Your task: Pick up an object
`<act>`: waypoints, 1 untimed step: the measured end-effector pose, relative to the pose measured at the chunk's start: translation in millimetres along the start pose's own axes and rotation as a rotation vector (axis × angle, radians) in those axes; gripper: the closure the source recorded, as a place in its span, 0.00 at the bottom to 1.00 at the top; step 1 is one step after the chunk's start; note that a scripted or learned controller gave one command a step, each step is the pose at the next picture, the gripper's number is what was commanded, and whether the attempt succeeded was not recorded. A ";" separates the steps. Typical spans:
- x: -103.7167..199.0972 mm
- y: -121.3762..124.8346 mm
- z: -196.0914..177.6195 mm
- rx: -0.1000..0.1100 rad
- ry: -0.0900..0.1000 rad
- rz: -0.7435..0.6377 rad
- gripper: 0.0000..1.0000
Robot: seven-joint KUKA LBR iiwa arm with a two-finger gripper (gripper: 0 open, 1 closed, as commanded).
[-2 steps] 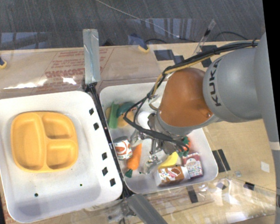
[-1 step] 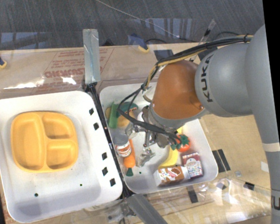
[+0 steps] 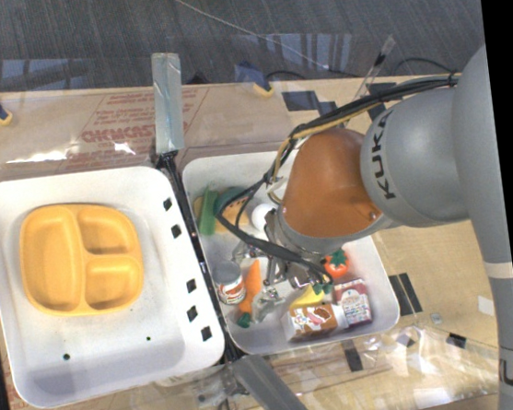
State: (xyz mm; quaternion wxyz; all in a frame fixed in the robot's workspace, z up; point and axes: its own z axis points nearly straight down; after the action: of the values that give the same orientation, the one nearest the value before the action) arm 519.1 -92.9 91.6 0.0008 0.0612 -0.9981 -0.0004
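Two white bins sat side by side on the bench [image 3: 71,129]; the left bin [image 3: 5,277] held a yellow tray [image 3: 79,257]. Over the right bin [image 3: 375,259], the pincer [image 3: 280,285] hung among a carrot [image 3: 251,282], bottle [image 3: 232,289] and ketchup packet [image 3: 330,313]; its grip I cannot tell.

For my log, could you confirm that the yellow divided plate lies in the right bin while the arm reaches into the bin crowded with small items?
Not quite: the camera view shows the yellow divided plate in the left bin. The arm does reach into the other bin, the right bin, crowded with small items.
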 end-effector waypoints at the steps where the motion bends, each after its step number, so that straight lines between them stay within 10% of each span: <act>1: -2.3 -1.7 -11.1 0.006 -0.005 -0.005 1.00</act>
State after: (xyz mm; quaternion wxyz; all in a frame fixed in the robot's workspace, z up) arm 521.5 -94.4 102.7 -0.0020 0.0637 -0.9980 0.0023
